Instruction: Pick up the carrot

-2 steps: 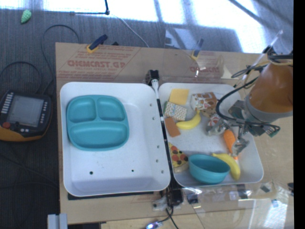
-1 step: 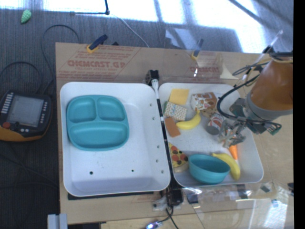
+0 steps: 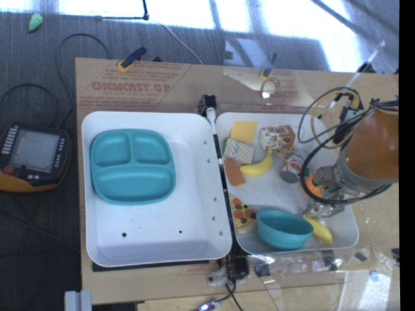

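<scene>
Looking down on the bench, I see the arm's gripper (image 3: 319,203) low over the right bin (image 3: 353,238), at its right side, with the orange-banded wrist and a tangle of cables crowding above it. The carrot (image 3: 312,188), as best I can make out, is the small orange piece showing just at the left edge of the wrist hardware, near the bin's right wall; most of it is hidden, so I cannot say which way it lies or how long it is. Whether the tool is spread or clamped I cannot tell, nor whether anything sits in it.

Around it the bin is busy: a yellow banana (image 3: 258,167) toward the middle, a second yellow piece (image 3: 321,230) just beside a teal bowl (image 3: 283,229) at the front, a small can (image 3: 291,167) close on the carrot's left, and a cheese wedge (image 3: 244,131) at the back. The left bin (image 3: 194,225) carries a teal divided plate (image 3: 133,166).

I judge the carrot to be a toy: light, stiff, smooth and probably a little slick, tapering to one end. The thicker middle looks the safest place to pinch, squarely across its width, since a grip near the narrow tip would likely squirt it out.
</scene>
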You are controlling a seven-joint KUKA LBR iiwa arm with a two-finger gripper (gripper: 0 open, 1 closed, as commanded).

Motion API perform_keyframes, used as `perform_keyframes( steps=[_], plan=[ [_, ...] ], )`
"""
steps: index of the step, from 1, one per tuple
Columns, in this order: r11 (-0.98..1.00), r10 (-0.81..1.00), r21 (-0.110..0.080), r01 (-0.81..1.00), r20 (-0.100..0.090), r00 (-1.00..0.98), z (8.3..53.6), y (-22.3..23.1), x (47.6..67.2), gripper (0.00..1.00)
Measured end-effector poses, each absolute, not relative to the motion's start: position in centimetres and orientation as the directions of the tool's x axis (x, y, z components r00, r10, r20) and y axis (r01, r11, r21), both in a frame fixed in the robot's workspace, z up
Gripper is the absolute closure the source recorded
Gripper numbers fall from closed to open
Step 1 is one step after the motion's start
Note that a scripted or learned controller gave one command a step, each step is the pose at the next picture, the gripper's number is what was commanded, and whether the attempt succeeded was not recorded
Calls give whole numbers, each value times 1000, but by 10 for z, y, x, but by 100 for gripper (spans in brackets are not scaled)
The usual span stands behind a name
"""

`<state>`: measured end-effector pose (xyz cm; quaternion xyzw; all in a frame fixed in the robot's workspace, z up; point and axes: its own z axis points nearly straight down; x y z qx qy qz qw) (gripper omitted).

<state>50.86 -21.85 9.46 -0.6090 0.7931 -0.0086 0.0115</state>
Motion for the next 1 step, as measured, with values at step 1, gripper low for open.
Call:
perform_keyframes(
  steps=[1],
  plan=[
    [-145,-989,-18,-989,2,145,92,-202,625,100]
  ],
)
